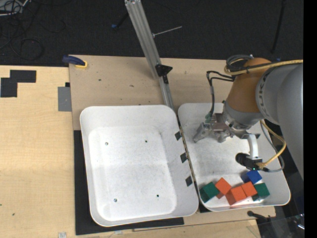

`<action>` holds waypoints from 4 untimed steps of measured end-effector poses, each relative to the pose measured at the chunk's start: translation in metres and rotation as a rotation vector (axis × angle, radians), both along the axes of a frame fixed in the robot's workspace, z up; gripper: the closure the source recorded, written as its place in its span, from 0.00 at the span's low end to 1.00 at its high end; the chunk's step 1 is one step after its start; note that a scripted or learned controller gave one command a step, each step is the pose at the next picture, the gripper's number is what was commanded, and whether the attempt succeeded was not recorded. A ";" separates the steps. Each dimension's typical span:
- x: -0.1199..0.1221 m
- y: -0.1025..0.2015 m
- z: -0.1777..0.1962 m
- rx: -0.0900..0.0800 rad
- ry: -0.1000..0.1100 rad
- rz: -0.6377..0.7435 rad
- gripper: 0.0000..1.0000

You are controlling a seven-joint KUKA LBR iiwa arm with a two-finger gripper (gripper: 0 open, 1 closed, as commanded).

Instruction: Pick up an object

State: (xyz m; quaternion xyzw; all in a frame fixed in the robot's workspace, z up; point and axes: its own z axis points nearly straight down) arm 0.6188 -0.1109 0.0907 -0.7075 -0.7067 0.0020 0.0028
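1. Blocks crowd the near edge of the right bin (198, 118): a green block (210, 190) at the left end, an orange block (223, 186) touching it, a larger orange block (238, 193) just right of that, then a second green block (262, 190) at the right end, with a blue block (254, 176) just beyond the pair.

2. Judging by their look, these are small rigid cubes, light and stiff, with flat faces that ought to give two fingers a firm hold. They sit packed together, so a grasp on a middle piece would likely knock its neighbours. The left green block or the blue block has more open space beside it and looks the easier pick, taken across two opposite flat faces.

3. To the left, the left bin (89, 118) lies alongside the right one, their rims nearly touching.

4. Farther in, over the middle of the right bin, the gripper (214, 131) hangs well apart from the blocks, with bare bin floor beneath it. I cannot tell how its jaws stand from this angle; nothing is seen between them.

5. Above it the arm (277, 98) enters from the right.

6. Beyond both bins, a metal rail (146, 38) slants away across the bench (114, 78).
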 end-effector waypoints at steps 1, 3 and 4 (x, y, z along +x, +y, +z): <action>0.001 -0.002 0.013 0.000 -0.004 -0.009 1.00; 0.011 0.001 0.137 -0.002 -0.012 0.001 1.00; 0.011 0.000 0.152 -0.001 -0.007 0.004 1.00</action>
